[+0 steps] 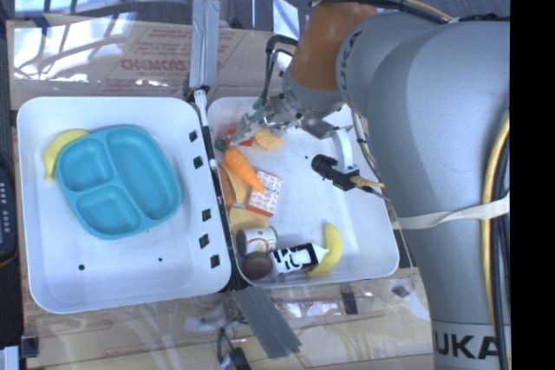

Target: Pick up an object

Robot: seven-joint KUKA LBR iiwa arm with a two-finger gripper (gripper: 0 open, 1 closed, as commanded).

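The gripper point(260, 115) hangs low at the far corner of the right white bin point(375, 230), just beside an orange plastic carrot point(244, 170) and a pale yellow block point(269, 139); I cannot tell its state.

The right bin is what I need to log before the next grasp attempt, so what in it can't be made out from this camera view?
- Gripper: its fingertips blend into the clutter at the right bin's far-left corner; open or shut is unreadable.
- Small items by the carrot: overlapping and too small to identify.
- Bin's far-right corner: covered by the arm.
- Yellow banana in the left bin: partly hidden under the blue plate.
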